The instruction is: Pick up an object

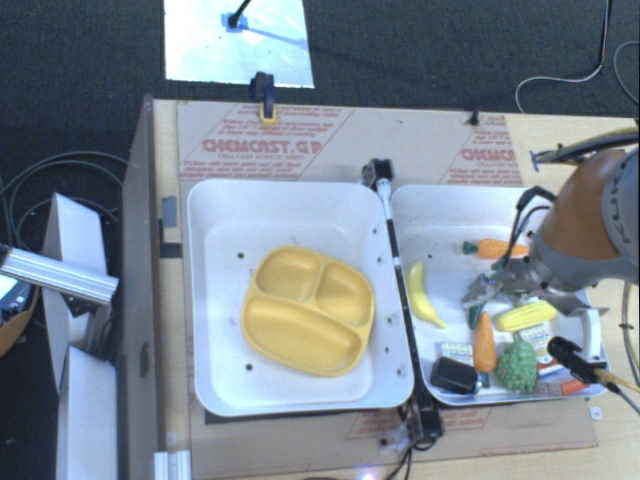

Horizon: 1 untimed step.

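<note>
Divided plate (308,311) in left bin (215,218); banana (424,295), carrots (485,341), corn (526,316), broccoli (517,365) in right bin (440,213).

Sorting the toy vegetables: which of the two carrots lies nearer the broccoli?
The carrot at the bin's near side, just left of the broccoli. The other carrot lies at the far side, beyond the end effector.

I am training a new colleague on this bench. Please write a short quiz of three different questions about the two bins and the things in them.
1. True or false: the yellow plate lies in the left bin.
2. Which thing lies nearest the wall between the bins? A) banana B) broccoli C) corn
3. Fill in: the gripper is over the ____ bin.

Key: 1 true; 2 A; 3 right.
</note>
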Each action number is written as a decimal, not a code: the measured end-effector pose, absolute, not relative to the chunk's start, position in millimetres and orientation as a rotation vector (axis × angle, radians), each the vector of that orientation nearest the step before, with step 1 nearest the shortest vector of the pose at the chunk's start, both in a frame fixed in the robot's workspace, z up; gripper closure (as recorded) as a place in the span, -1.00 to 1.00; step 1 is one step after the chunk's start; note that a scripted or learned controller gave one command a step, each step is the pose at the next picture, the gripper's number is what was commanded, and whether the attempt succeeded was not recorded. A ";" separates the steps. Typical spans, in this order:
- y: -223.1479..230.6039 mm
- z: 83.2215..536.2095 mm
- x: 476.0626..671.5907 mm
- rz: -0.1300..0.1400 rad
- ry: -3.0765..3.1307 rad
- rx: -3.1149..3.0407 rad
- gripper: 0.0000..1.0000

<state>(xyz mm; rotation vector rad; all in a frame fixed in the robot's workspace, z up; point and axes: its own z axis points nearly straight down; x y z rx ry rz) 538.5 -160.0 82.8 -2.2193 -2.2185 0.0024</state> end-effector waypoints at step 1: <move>-172.6 84.3 498.2 0.001 -2.220 -2.223 -1.00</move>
